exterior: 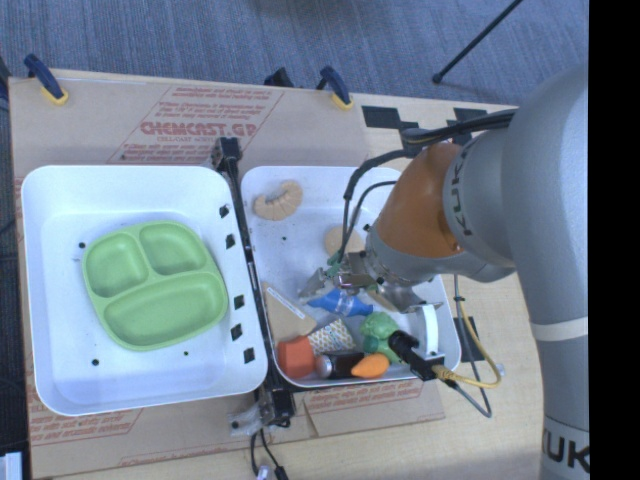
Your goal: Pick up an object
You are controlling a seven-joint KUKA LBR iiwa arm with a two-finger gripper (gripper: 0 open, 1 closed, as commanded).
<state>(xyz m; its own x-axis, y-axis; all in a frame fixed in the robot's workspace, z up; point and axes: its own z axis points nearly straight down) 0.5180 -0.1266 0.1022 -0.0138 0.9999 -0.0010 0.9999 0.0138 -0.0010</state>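
My gripper (336,279) reaches down into the right bin (300,183), low over the pile near the bin's middle. Its metal fingers sit just above a blue object (345,304); whether they hold anything is hidden by the wrist. Around it lie a green object (380,330), an orange cup (295,355), an orange carrot-shaped piece (371,366), a dark bottle-like item (340,365), and a patterned piece (332,338). A tan ridged object (277,201) rests at the bin's far end. A round tan piece (337,238) peeks out beside the wrist.
The left bin (60,198) holds a green divided plate (155,284). The arm's grey body with its orange band (420,213) covers the right bin's right half. Black clips line the wall between the bins. Cables trail off the bench's front right.
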